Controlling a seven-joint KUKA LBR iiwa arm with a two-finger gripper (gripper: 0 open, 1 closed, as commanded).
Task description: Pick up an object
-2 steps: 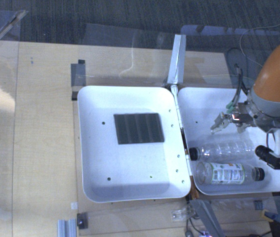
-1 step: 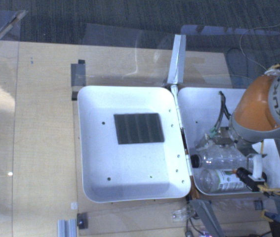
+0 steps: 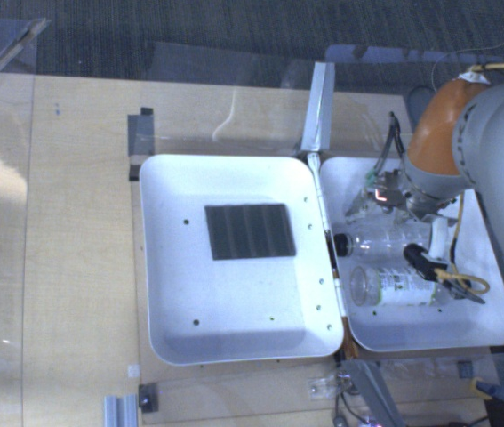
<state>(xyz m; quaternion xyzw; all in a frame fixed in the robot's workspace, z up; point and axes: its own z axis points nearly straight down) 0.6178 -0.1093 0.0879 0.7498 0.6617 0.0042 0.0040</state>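
Two clear plastic bottles lie in the right bin (image 3: 429, 338). One bottle (image 3: 378, 238) has a black cap pointing left at the bin's left wall. The other bottle (image 3: 396, 287), with a white label, lies on its side just in front of it. My gripper (image 3: 374, 199) hangs over the back half of the right bin, directly above and behind the black-capped bottle. Nothing visible is held in it. The grey arm with its orange band (image 3: 434, 136) comes in from the right.
The left bin (image 3: 158, 265) holds a flat dark grey ribbed rectangle (image 3: 250, 231) at its middle. A metal divider post (image 3: 316, 114) rises behind the seam between the bins. Pale wooden bench surrounds both bins.
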